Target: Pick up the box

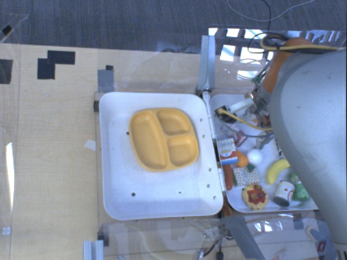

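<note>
The box (pixel 226 147), a small white carton with red and blue print, lies at the left side of the right bin (pixel 234 205), close to the wall between the bins. The grey arm (pixel 309 140) covers the right half of that bin. My gripper (pixel 257 108) hangs over the bin's far part, up and to the right of the box and apart from it. Nothing shows between its tips at this angle.
Around the box lie an orange ball (pixel 242 159), a white ball (pixel 254 157), a banana (pixel 277 170), a red sausage (pixel 228 177), a green patterned packet (pixel 250 175), a toy tart (pixel 255 195) and a cup (pixel 283 193). The left bin (pixel 116 199) holds a yellow divided plate (pixel 164 138).
</note>
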`<state>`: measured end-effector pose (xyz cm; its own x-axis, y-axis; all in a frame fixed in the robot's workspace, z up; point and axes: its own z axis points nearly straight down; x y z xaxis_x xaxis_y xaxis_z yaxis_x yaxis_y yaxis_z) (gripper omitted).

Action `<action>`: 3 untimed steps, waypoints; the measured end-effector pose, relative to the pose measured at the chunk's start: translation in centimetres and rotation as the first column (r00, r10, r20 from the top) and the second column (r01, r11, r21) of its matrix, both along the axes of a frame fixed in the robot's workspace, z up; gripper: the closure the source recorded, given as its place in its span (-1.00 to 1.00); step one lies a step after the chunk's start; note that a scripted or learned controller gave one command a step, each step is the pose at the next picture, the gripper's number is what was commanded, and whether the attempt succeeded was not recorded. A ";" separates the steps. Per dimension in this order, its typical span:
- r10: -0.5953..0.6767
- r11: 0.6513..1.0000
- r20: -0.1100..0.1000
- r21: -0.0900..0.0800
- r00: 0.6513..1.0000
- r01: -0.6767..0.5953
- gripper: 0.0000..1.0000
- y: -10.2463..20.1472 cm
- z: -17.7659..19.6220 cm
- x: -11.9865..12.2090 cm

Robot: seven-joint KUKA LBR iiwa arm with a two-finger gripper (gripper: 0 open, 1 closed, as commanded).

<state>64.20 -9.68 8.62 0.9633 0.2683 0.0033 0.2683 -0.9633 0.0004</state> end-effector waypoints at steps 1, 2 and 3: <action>0.012 1.000 0.004 0.000 1.000 -0.012 1.00 0.2 1.3 0.2; 0.012 1.000 0.004 0.000 1.000 -0.012 -1.00 0.2 1.3 0.2; -0.018 1.000 -0.001 0.000 1.000 0.018 -1.00 1.4 0.0 1.0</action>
